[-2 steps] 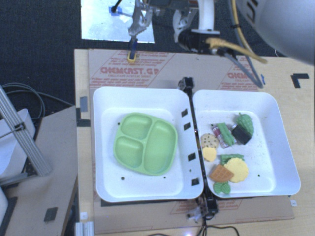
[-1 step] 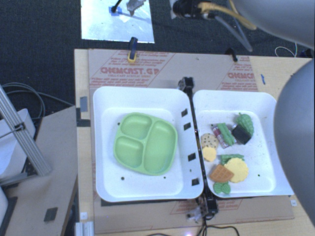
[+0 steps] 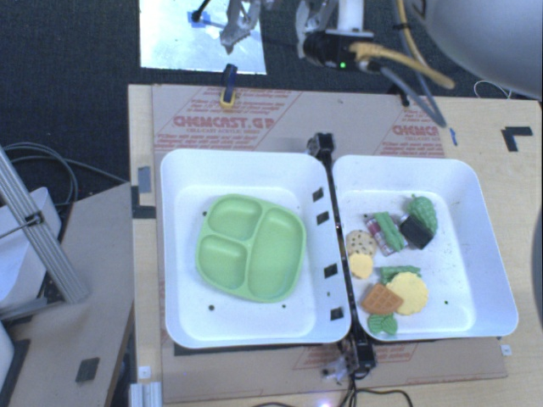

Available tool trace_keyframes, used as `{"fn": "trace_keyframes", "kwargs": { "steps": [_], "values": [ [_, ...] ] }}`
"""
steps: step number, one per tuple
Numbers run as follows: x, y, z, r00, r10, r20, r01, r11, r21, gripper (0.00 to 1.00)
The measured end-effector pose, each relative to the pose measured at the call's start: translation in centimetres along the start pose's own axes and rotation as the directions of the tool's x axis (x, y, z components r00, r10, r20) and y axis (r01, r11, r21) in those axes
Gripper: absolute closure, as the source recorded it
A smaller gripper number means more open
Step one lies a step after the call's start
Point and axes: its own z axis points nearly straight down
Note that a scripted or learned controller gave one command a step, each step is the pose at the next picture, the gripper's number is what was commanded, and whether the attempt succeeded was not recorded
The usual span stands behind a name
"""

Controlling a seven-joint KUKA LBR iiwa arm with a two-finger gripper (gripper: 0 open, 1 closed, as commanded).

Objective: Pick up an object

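The gripper (image 3: 240,25) hangs high at the view's 12 o'clock edge, over the bright panel (image 3: 202,19) beyond the bench, and nothing sits between its fingers; how wide they stand I cannot tell at this size. The candidates lie in the right bin (image 3: 488,227), a loose cluster toward its left half: cookie (image 3: 361,242), waffle (image 3: 382,298), yellow round piece (image 3: 411,292), green leafy piece (image 3: 422,213). From the gripper they lie toward 5 o'clock, well apart. The left bin (image 3: 182,227) holds a green divided plate (image 3: 251,247)
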Motion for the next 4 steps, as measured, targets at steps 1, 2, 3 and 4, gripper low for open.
{"fn": "trace_keyframes", "kwargs": {
  "steps": [1,2,3,4],
  "values": [
    [0.0,0.2,-1.1,1.0,-0.003,0.0,0.003,1.0,-0.004,1.0],
    [0.1,-5.6,0.0,1.0,-0.002,0.0,0.002,1.0,0.001,1.0],
    [0.1,-13.4,0.0,1.0,-0.002,0.0,0.002,1.0,0.002,1.0],
    [0.0,-14.2,0.0,1.0,0.0,0.0,0.0,1.0,0.0,1.0]
  ]
}}
